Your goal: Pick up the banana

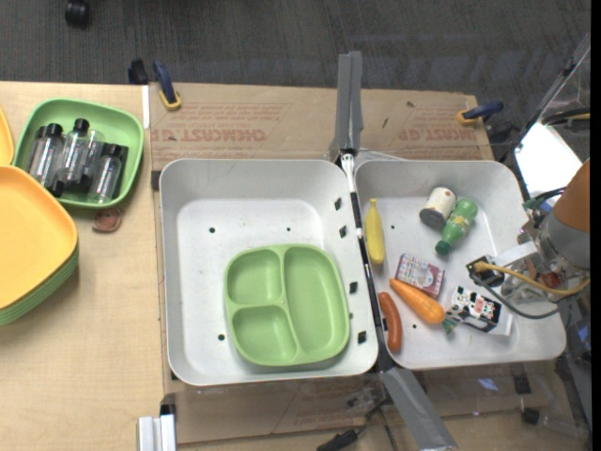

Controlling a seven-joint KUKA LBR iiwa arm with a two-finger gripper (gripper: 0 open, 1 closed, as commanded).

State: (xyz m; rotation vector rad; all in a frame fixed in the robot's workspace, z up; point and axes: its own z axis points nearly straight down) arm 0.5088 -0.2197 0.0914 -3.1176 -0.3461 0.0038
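1. Camera view, hand: the hand (531,272) sits low at the outer side of the right bin (488,355), where the arm comes in. Cannot tell whether it is spread or pressed together. Nothing is seen pinched in it.
2. Camera view, target: the banana (375,233) lies clear across the bin from the hand, well apart from it. It runs lengthwise beside the wall shared with the left bin (188,252). It looks close to that wall; contact is unclear.
3. Camera view, between hand and banana: a pink packet (419,274) and a carrot (418,301), the carrot slanting toward the hand. A green bottle (456,228) lies off to one side of that line, nearer the hand than the banana is.
4. Camera view, beyond the banana from the hand: a green divided plate (286,303) sits in the left bin.
5. Judgement: the pick has not begun and the banana is untouched. The hand must cross above the clutter. The wall beside the banana probably leaves little room on that side, so gripping across its width risks clipping the wall.
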